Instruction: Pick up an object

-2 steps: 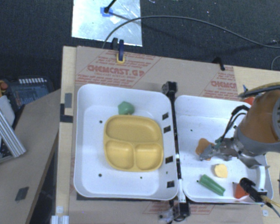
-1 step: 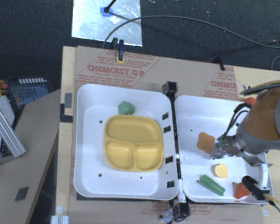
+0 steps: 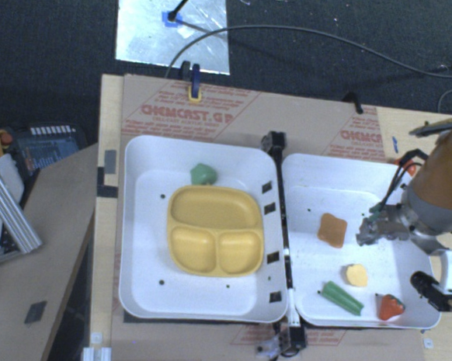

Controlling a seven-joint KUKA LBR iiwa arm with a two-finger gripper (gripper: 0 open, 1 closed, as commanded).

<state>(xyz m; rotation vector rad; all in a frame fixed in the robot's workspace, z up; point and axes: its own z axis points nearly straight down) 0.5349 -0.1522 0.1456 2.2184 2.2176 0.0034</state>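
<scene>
so on my feed the left bin [image 3: 142,208] has the yellow divided tray [image 3: 213,229] sitting in the middle, with a small green lump [image 3: 204,174] just behind it, touching its far rim. over in the right bin [image 3: 319,187] there's a brown piece [image 3: 332,229] near the middle, a pale yellow chunk [image 3: 356,275] closer to me, a green stick [image 3: 340,298] by the front wall, and a red-orange bit [image 3: 390,307] in the front right corner. the jaws [image 3: 368,231] hang just right of the brown piece, and i honestly can't tell if they're open or closed.
</scene>
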